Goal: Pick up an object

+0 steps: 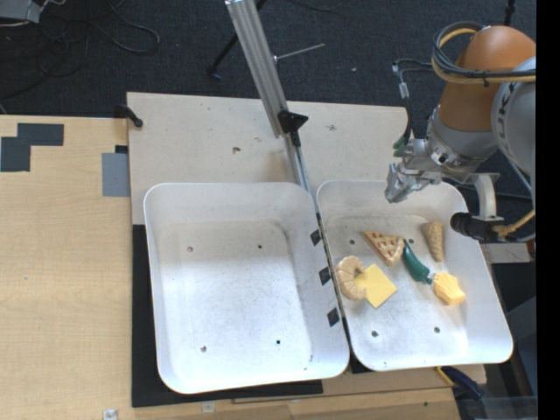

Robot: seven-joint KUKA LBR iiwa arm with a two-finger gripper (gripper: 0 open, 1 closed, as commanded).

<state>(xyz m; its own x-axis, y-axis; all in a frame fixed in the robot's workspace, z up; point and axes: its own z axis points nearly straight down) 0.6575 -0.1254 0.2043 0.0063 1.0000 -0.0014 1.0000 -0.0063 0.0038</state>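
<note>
The gripper (401, 191) is hung above the far edge of the right bin (490, 339), nothing seen between its fingers; whether they are spread or closed cannot be told. The candidate objects are gathered mid-bin: a pizza slice (382, 245), a cone (435, 239), a green-handled piece (416, 264) with a yellow block (450, 289), and a yellow square (379, 286) laid against a round bun (351, 276). Such crowding is judged to hamper a clean grasp; the cone, set apart, seems easiest
</note>
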